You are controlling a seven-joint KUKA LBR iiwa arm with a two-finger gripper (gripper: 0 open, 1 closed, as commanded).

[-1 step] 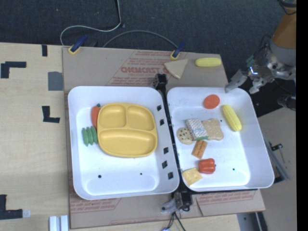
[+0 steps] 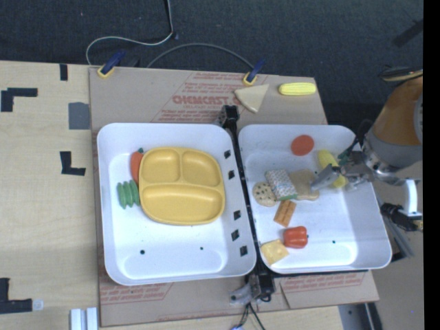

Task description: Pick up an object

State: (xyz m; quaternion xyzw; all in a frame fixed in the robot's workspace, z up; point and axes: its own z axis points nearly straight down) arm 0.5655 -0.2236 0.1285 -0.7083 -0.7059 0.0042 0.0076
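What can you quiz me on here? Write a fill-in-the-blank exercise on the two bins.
1. The yellow divided plate lies in the ____ bin as the camera sees it.
2. The red round piece lies in the right bin, toward its ____ edge in the picture.
3. The green piece lies on the plate's ____ side in the picture.
4. The yellow corn cob rests on the ____, beyond both bins.

Missing words: left; top; left; cardboard

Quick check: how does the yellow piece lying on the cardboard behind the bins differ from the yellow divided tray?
The yellow piece is small, narrow and elongated; the divided tray is far larger, broad and split into compartments. The piece lies on the cardboard outside both bins; the tray sits inside the left bin. Both are yellow.
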